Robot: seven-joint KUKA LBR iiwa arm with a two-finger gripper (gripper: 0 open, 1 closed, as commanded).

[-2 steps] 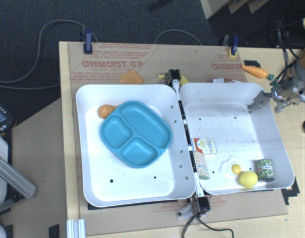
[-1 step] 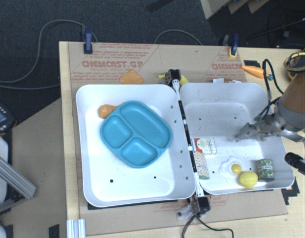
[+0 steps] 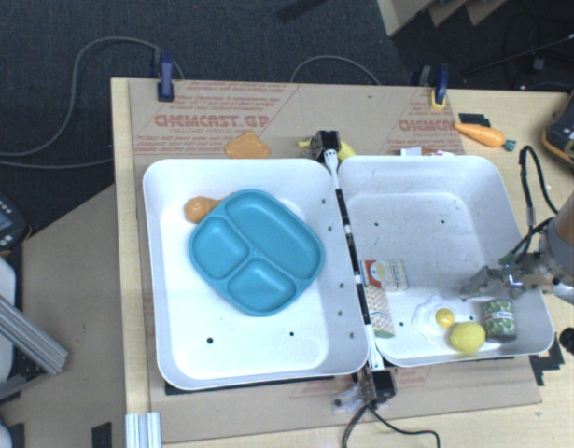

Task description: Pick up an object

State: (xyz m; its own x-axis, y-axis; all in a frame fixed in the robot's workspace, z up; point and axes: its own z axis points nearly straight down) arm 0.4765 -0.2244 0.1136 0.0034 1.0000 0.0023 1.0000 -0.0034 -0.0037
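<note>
Right now the gripper (image 3: 497, 283) hangs just above the can (image 3: 498, 318), lemon (image 3: 468, 336) beside it; whether its fingers are wide, I cannot tell.

Left bin (image 3: 175, 278): holds a blue divided plate (image 3: 256, 251), with an orange object (image 3: 199, 209) at the plate's upper-left edge.
Right bin (image 3: 427, 180): a small printed packet (image 3: 385, 273) near the divider; a fried-egg toy (image 3: 438, 319), a yellow lemon (image 3: 468, 336) and a small green can (image 3: 498, 318) clustered at the lower right.
Gripper (image 3: 492, 282): over the right bin's right side, just above the green can.
Bench (image 3: 268, 110): a toy carrot (image 3: 481, 135) at the upper right, outside the bins.
</note>
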